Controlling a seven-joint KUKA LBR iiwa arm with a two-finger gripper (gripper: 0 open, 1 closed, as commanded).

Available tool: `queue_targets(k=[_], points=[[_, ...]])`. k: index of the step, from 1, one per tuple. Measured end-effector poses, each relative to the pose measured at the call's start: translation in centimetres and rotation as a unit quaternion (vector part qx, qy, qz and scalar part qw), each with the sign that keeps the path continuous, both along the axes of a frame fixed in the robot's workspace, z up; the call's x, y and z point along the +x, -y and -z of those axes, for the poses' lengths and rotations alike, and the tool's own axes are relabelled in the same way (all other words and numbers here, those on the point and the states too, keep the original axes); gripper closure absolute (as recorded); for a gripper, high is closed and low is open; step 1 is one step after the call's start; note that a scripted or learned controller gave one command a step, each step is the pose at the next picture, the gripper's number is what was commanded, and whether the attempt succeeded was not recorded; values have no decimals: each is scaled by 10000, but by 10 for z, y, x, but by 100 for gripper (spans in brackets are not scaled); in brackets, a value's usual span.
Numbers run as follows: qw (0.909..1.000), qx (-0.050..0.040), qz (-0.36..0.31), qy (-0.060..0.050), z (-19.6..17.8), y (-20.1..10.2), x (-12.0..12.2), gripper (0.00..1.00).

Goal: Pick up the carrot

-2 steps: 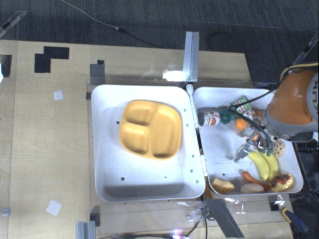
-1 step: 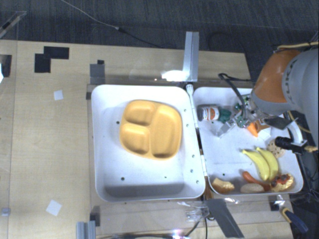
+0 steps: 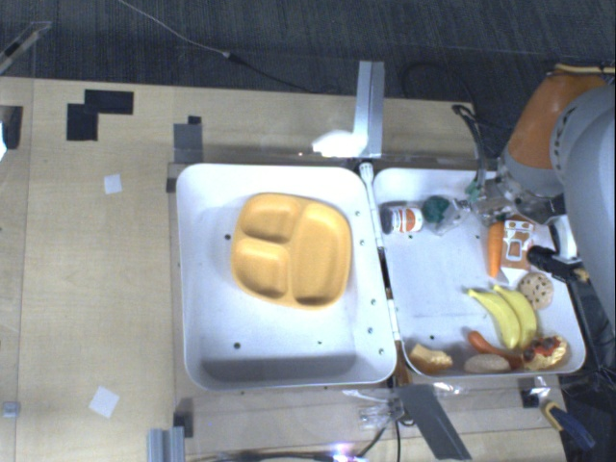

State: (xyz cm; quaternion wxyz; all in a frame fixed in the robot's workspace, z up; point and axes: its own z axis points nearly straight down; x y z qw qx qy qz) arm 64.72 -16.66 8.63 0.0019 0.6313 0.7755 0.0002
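The gripper (image 3: 495, 200) hangs over the slim, smooth orange carrot (image 3: 495, 248) in the right bin (image 3: 423, 287); I cannot tell its jaw state.

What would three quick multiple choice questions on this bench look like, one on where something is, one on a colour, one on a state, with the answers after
1. Where is the carrot?
A. left bin
B. right bin, near its right wall
C. on the bench outside the bins

2. What colour is the divided plate?
A. yellow
B. blue
C. red

3. How does the banana bunch lie?
A. on the plate
B. held up by the arm
C. on the right bin's floor

Answers: 1 B, the carrot lies by the right wall under the end effector; 2 A, the plate in the left bin is yellow; 3 C, the bananas rest on the bin floor, below the carrot.
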Motion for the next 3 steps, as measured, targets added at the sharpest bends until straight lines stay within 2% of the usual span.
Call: queue_targets(k=[1, 2, 3], points=[[9999, 69, 75, 42, -4, 23, -69, 0], [9943, 26, 1066, 51, -2, 6, -100, 0], [9720, 70, 2347, 76, -4, 14, -134, 0]])
